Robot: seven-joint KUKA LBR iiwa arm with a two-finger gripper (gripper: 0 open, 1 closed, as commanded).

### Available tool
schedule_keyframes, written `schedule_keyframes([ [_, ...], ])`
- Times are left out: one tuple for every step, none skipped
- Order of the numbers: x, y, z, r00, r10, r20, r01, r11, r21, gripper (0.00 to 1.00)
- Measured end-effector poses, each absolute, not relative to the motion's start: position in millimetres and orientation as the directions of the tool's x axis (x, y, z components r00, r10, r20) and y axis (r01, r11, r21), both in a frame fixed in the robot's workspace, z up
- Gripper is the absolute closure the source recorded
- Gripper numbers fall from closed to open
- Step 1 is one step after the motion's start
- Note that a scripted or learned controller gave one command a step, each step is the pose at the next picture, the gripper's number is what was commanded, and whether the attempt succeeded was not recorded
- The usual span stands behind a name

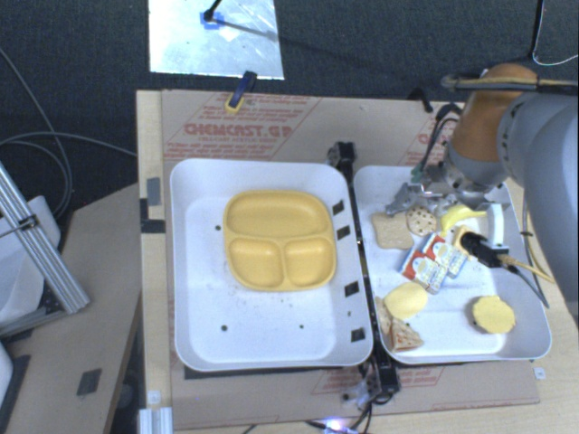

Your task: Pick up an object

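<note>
I look down on a table (271, 120) carrying two bins side by side. In the left bin (194, 333) a divided tray (279, 240) lies near the middle. The right bin (525, 333) holds the small items: a cracker (392, 231) toward its left wall, a cookie (419, 221) touching the cracker's right edge, a banana (460, 216) right of that, a snack packet (435, 260) at the centre. Nearer me lie a lemon (406, 300), a sandwich wedge (403, 335) at the front-left corner, and a round bun (493, 314) to the right. My arm (529, 143) reaches in from the right, its pincer (404, 197) over the bin's far-left part, just behind the cracker.
</note>
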State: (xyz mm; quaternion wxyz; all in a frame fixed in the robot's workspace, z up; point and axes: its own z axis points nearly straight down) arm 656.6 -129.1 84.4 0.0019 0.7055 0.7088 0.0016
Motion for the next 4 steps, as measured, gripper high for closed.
schedule_keyframes([
  [670.5,-153.8,130.2,-0.001,1.000,-0.002,1.000,0.001,0.007,0.00],
  [649.3,-133.2,84.3,-0.003,1.000,-0.001,1.000,0.003,0.004,0.00],
  [670.7,-154.8,126.5,-0.002,1.000,-0.002,1.000,0.002,0.008,0.00],
  [647.9,-117.5,87.7,-0.005,1.000,-0.004,1.000,0.005,0.008,0.00],
])
